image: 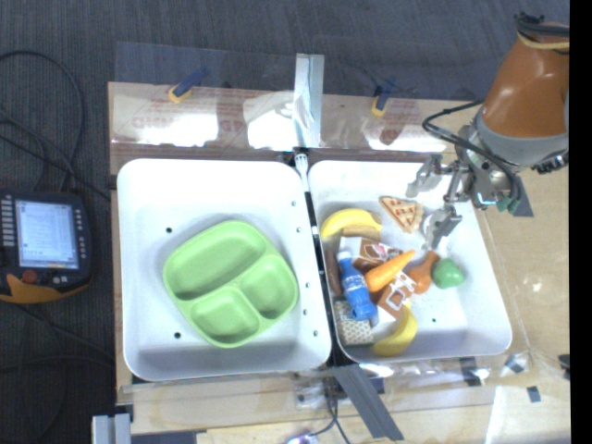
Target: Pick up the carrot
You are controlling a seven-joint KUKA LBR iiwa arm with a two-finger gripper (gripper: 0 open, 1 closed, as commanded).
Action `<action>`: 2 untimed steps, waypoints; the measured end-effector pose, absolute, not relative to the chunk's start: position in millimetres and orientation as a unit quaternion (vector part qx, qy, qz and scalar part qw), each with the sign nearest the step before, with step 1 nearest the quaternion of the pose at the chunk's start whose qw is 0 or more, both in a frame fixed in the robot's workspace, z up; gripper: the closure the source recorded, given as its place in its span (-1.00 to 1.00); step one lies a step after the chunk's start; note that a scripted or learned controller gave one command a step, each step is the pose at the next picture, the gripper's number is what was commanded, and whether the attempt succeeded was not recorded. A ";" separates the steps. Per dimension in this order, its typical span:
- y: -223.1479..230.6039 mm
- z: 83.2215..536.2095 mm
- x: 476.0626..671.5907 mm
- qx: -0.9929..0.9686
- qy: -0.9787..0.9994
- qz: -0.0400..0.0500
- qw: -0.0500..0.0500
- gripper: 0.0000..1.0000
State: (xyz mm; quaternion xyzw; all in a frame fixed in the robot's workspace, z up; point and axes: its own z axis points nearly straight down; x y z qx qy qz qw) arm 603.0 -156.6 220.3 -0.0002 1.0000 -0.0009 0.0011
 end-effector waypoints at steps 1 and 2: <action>-145.5 118.6 580.2 0.006 1.000 -0.005 0.017 -1.00; -131.0 112.6 593.3 0.037 0.999 -0.003 0.027 -1.00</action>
